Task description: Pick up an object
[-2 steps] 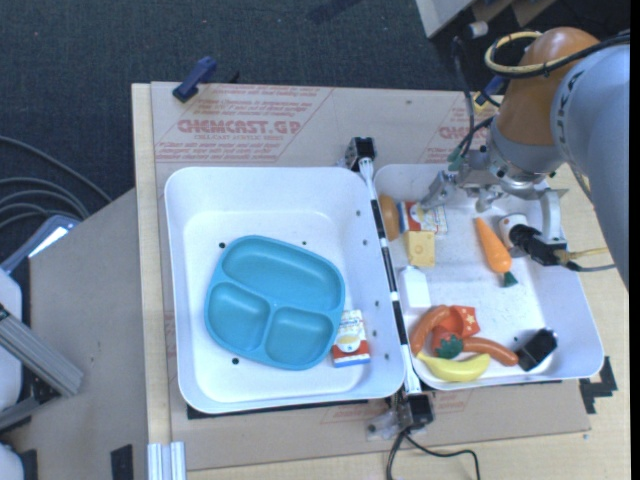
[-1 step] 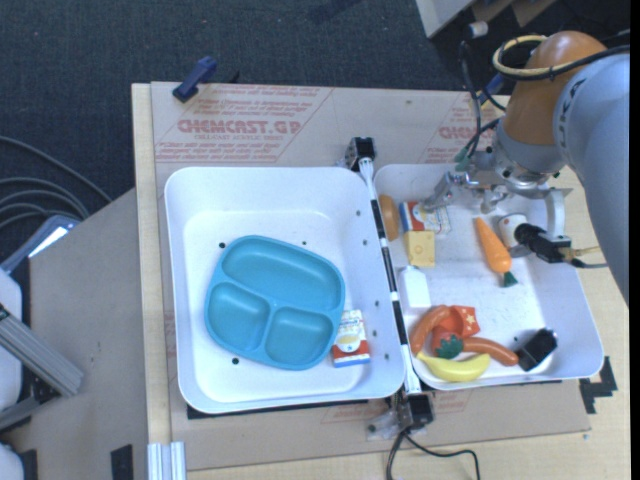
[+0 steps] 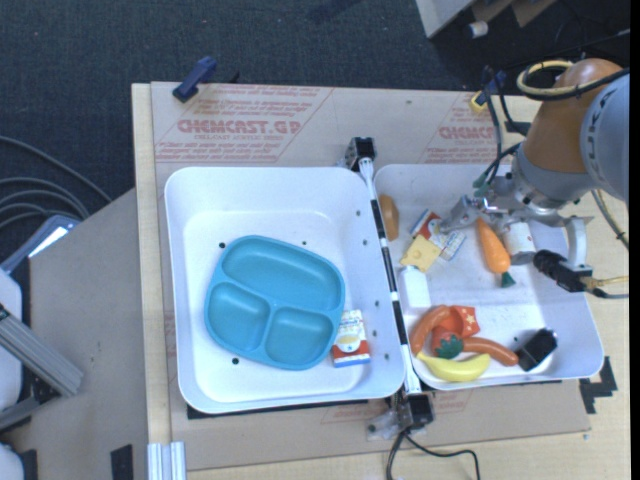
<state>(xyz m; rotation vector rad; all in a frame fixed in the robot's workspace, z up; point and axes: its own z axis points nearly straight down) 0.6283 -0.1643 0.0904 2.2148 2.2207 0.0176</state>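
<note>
One gripper (image 3: 468,211) hangs over the upper half of the right bin (image 3: 572,313). Seen from above, I cannot tell whether it is wide or narrow.

One orange carrot (image 3: 490,248) lies just beside it at five o'clock, with its green tip toward six. It is the loose thing closest to the gripper.

At the gripper's eight o'clock, near it, are three small things:
- one red-and-white packet (image 3: 425,225)
- one yellow cheese wedge (image 3: 419,256), just under the packet
- one grey scrap (image 3: 451,244) between the wedge and the carrot, too blurred to name

At nine o'clock, one brown rounded lump (image 3: 388,216) lies against that bin's left wall.

Farther out, at six o'clock, five things crowd the bin's near wall:
- one red pepper (image 3: 448,321)
- one small red fruit with a green cap (image 3: 447,346), touching the pepper
- one yellow banana (image 3: 455,368) below both
- one red-orange sausage shape (image 3: 490,348) at the banana's two o'clock
- one black block (image 3: 537,348) at the sausage shape's right end

The left bin (image 3: 190,228) is well apart, at the gripper's eight to nine o'clock. It holds two things. One is a blue plate (image 3: 275,301) with three compartments. The other is a small carton (image 3: 350,334) touching the plate's rim at four o'clock.
</note>
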